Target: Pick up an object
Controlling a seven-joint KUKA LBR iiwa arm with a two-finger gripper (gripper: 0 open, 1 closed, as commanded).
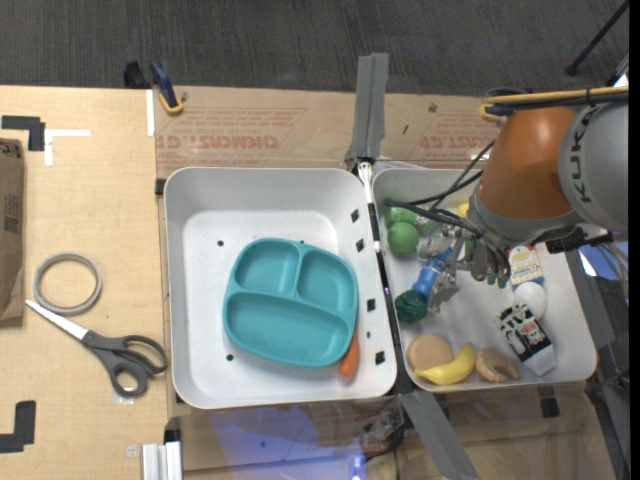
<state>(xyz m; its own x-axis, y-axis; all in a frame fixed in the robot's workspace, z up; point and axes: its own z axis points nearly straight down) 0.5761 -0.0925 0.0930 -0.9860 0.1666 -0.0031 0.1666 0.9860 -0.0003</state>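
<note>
Gripper (462, 265), finger state I cannot tell, hovering over right bin (575, 368) beside blue bottle (432, 276), likely light, stiff, slick; pinching across its body looks safest.

Teal tray (290, 303) smooth plastic (matt-ish); bins (190, 228) glossy white; bench (90, 218) wood.

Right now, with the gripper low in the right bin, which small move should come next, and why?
Probably a short descent onto the blue object. The gripper sits low in the right bin, right beside that object and above the dark green item, and nothing shows between its fingers. Whether the fingers are open is unclear, so check that first.
</note>
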